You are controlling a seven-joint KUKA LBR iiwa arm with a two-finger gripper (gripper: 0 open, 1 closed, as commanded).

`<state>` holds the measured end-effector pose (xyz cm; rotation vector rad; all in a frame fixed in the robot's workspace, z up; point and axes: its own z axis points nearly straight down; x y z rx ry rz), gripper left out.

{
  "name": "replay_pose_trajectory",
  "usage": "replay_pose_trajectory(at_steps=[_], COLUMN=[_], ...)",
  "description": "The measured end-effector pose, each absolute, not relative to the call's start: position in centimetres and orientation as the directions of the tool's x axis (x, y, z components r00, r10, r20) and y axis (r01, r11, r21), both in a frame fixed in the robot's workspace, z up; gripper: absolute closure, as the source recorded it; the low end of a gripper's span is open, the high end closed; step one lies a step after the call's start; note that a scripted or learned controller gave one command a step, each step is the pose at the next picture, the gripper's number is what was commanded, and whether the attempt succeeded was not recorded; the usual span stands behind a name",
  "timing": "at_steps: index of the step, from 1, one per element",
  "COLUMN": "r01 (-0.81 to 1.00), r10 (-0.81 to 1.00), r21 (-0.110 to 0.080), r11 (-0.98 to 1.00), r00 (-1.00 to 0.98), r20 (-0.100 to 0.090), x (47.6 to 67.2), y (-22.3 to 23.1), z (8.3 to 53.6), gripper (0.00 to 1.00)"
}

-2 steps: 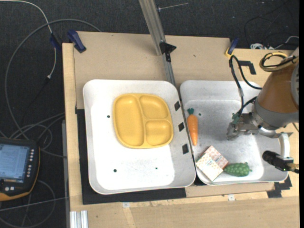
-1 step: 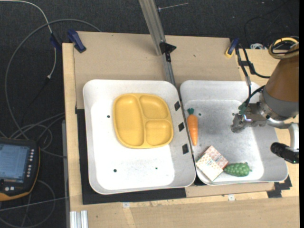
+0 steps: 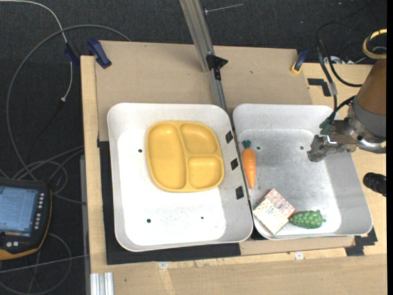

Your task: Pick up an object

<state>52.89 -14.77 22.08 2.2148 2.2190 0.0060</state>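
The right bin [image 3: 325, 183] holds an orange carrot [image 3: 249, 167] along its left wall, a small patterned box [image 3: 274, 210] near the front, and a green bunch of grapes [image 3: 306, 219] beside the box. My gripper [image 3: 319, 149] hangs over the bin's right rear part, well apart from all three objects. Nothing shows between its fingers.
The left bin [image 3: 132, 165] carries a yellow divided plate [image 3: 184, 155]. A metal post [image 3: 196, 23] rises at the back between the bins. Cables trail off the bench's right rear, and a tablet [image 3: 21, 217] lies off the bench to the left.
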Motion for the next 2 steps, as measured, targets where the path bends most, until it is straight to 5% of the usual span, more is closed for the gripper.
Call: replay_pose_trajectory(at_steps=[2], r01=[1.0], r10=[1.0], r21=[0.004], r11=[0.007], r00=[-0.007], r20=[0.002], x=[57.3], y=[-5.0], z=[22.8], gripper=[1.0])
